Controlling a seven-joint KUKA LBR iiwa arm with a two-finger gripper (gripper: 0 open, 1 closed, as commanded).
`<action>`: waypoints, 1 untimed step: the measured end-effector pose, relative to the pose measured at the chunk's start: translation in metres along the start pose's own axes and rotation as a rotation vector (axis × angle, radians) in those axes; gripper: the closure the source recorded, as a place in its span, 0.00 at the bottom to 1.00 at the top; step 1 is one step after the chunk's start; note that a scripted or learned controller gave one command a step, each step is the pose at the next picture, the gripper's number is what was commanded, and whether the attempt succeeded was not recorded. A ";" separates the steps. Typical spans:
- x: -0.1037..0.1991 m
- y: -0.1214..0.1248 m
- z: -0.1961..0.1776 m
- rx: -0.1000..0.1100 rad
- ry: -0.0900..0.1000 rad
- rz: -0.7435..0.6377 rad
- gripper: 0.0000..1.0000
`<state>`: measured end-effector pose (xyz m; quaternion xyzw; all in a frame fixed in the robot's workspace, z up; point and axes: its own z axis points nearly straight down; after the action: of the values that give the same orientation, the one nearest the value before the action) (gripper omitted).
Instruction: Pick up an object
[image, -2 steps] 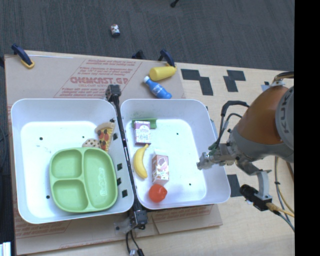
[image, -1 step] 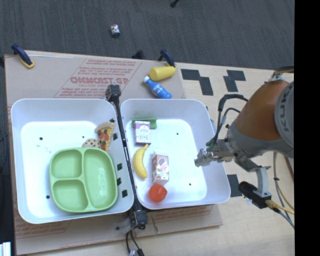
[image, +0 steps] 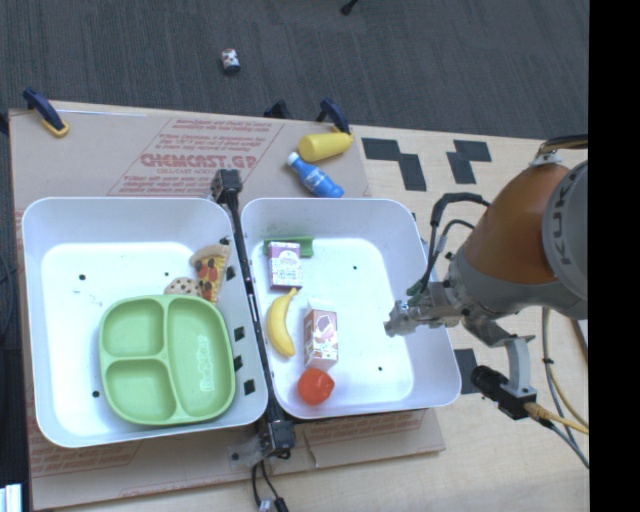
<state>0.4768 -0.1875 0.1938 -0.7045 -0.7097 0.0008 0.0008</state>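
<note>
Nothing picked up yet, grab not started.
The hand (image: 400, 322) hovers by the right bin's (image: 425, 372) right wall, can't tell its state; banana (image: 282, 322) sits untouched.

bins (image: 60, 225): smooth glossy white plastic | tray (image: 165, 360): matt green plastic | board (image: 150, 150): rough brown cardboard

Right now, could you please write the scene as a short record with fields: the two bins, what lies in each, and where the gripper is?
left bin: green divided plate, pizza slice toy, a cookie-like piece
right bin: banana, red round fruit, two small cartons
gripper: over the right bin's right side, holding nothing visible
outside bins: blue bottle, yellow object on the bench behind
</note>
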 end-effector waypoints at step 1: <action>0.019 0.000 -0.013 -0.001 -0.001 -0.002 1.00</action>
<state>0.4771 -0.1686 0.2073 -0.7038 -0.7104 0.0008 -0.0001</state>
